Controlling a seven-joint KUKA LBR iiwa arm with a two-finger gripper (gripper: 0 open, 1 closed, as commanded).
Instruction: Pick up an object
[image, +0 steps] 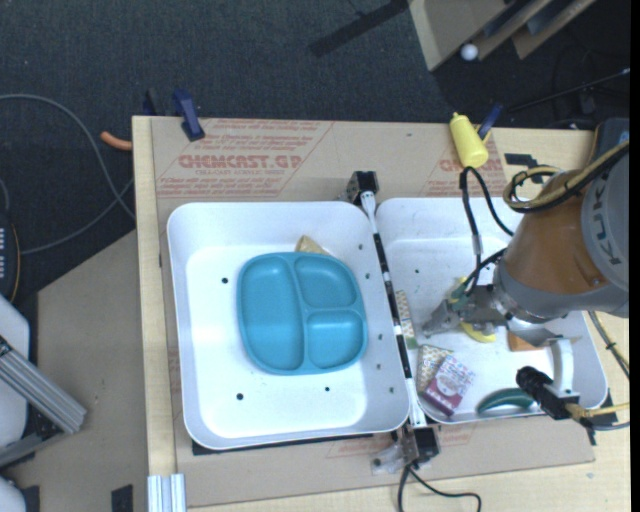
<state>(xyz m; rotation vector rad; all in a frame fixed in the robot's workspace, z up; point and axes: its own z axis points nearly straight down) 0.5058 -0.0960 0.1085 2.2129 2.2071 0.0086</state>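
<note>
The right bin (430, 225) holds several small items. A pink and white packet (446, 381) lies near its front wall, with a teal curved object (504, 403) to its right. A patterned strip (402, 314) lies along the left wall. A yellow piece (482, 333) peeks out from under the arm. My gripper (440, 319) hangs low over the middle of this bin, pointing left, just above the packet and right of the strip. I see nothing held in it.
In the left bin (200, 300), a blue divided plate (300, 310) covers most of a tan item (309, 244) at its far edge. A black divider rail (388, 290) runs between the bins. A yellow clamp (467, 140) and cables sit behind the right bin.
</note>
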